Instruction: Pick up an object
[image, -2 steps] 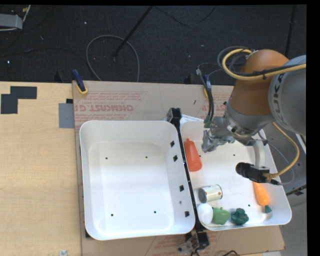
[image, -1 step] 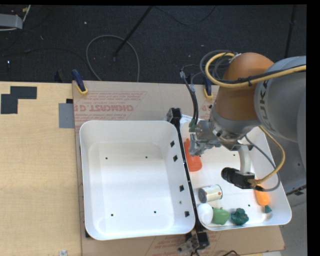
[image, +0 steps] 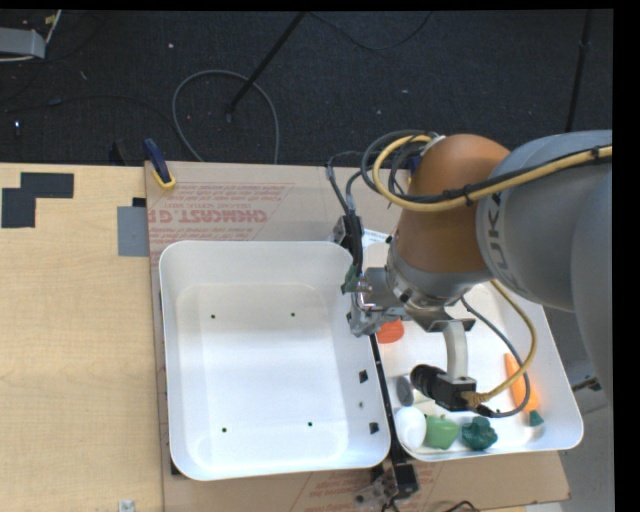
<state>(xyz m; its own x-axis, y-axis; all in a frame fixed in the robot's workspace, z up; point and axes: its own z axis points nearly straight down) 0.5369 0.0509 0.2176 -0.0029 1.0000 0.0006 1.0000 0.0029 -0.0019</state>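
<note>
Gripper (image: 371, 304) just beside orange object (image: 391, 333)

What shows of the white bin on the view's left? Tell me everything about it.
The left bin is a shallow white tray, plastic by its look, with rounded corners and a raised rim. Four small dark dots mark its floor. It lies flat on brown cardboard, its right rim against the right bin, dark clips along that seam.

There are two bins, the left bin (image: 250, 360) and the right bin (image: 566, 425). The small things are seven: one long orange piece (image: 513, 370), one round orange piece (image: 390, 331), one pale green block (image: 440, 432), one dark green lump (image: 480, 433), one small green bit (image: 536, 420), one white ball (image: 410, 418) and one grey piece (image: 404, 388).
</note>
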